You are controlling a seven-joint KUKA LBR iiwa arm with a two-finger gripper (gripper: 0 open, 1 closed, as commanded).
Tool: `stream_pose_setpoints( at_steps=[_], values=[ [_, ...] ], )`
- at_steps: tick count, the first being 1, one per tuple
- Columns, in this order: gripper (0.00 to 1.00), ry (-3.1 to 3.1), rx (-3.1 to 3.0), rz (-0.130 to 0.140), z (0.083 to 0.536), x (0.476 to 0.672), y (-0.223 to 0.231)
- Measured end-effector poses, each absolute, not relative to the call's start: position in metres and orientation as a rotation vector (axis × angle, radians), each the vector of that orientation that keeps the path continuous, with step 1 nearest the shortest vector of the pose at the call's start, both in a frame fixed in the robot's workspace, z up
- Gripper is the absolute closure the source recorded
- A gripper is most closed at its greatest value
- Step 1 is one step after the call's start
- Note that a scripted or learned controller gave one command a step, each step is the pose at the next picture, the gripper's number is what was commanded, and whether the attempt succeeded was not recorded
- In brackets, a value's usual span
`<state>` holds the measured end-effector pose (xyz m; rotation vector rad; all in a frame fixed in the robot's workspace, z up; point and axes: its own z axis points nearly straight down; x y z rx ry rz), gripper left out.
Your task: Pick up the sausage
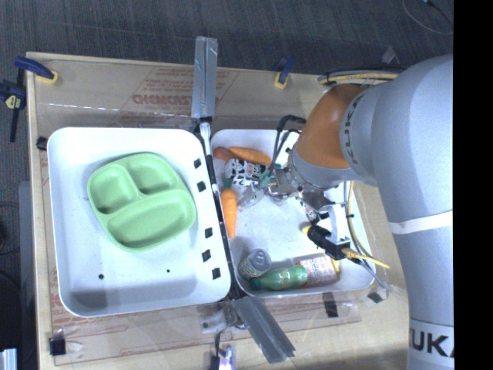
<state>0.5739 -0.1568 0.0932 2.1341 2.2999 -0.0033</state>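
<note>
Orange-brown sausage at the right bin's far edge, end effector just beside, grip state unclear.

Divided plate in left bin; sausage, carrot in right bin.

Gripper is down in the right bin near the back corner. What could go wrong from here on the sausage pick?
1. The sausage lies against the right bin's back wall, so the fingers may hit the rim or find no room on that side.
2. A small black-and-white item and the carrot sit close by; the gripper could close on one of them instead.
3. The arm's wrist hides much of that corner, so a miss may be hard to spot.
</note>
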Motion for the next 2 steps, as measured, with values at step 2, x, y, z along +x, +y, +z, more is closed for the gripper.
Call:
stream_pose_setpoints(
  at_steps=[2],
  values=[
    [0.00, 2.358, 2.080, -0.002, 0.160, 0.489, -0.211]
  ],
)
